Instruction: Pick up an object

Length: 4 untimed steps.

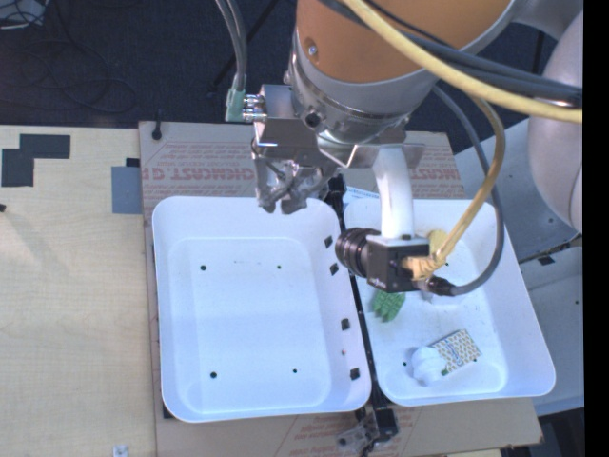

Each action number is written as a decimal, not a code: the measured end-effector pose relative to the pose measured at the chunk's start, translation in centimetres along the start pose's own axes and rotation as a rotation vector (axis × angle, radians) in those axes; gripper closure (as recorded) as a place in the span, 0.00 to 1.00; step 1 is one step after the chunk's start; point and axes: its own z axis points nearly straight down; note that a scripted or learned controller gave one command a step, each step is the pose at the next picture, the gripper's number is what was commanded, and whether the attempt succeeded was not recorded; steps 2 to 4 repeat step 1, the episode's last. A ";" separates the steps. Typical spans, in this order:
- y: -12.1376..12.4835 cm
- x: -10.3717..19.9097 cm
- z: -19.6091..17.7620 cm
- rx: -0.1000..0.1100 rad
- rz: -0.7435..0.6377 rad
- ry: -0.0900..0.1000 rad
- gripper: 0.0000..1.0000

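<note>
Camera view: pincer (285, 196) grip unclear; no readable writing on patterned packet (455, 349).

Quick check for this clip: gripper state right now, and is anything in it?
Gripper: up over the far rim of the left bin; cannot be told whether open or closed, and no object is visible in it.

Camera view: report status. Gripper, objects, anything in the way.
Gripper high over the left bin far edge, nothing seen between its fingers. Green object and white patterned object lie in the right bin. Camera mount overhangs the green object.
</note>
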 end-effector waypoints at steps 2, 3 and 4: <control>-0.1 0.0 24.0 0.014 0.002 -0.008 1.00; -0.1 0.0 24.0 0.014 0.002 -0.008 1.00; -0.1 0.0 24.0 0.014 0.002 -0.008 1.00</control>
